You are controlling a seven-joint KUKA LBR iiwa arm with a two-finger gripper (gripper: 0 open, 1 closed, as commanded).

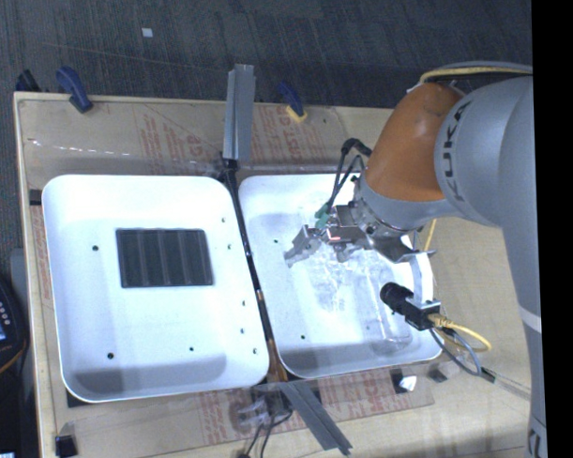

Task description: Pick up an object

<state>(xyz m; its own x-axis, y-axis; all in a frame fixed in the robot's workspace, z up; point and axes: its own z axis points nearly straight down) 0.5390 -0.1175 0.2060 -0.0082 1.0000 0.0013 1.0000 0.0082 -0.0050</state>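
A dark grey ribbed rectangular block (pixel 164 257) lies flat in the left bin (pixel 75 353), a little above its middle. In the right bin (pixel 276 318) I make out clear, glassy-looking items: one (pixel 330 280) near the middle and another (pixel 391 330) by the lower right corner; their shapes are hard to read. My gripper (pixel 306 241) hangs low over the upper middle of the right bin, pointing left, just above the middle clear item. Whether it touches anything is hidden by glare.
The grey arm with its orange band (pixel 415 153) covers the right bin's upper right part. A black cable fitting (pixel 406 306) and yellow cable hang over the bin's right rim. A metal divider bar (pixel 238 112) and blue clamps (pixel 75 90) stand at the bench's far edge.
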